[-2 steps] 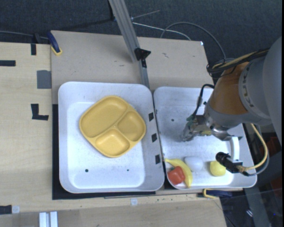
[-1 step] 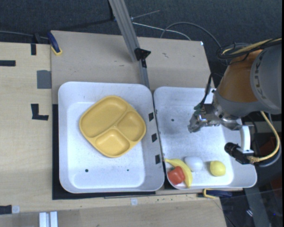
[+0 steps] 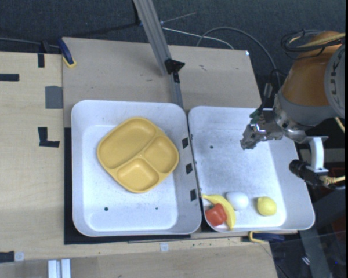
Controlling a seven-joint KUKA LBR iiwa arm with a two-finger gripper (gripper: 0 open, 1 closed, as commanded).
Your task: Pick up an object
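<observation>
Your arm [image 3: 313,86] was that chunky rounded grey build with a fat orange band up top; gripper [image 3: 250,139] end was dark metal, kinda boxy; black cables trailing behind it.

the right bin [image 3: 290,213] has open floor through its middle and far end — its clutter sits along the near wall: banana [image 3: 223,207], red piece [image 3: 216,215], white egg [image 3: 238,200], lemon [image 3: 267,206]. the yellow tray [image 3: 138,154] takes up most of the left bin [image 3: 84,213].
</observation>
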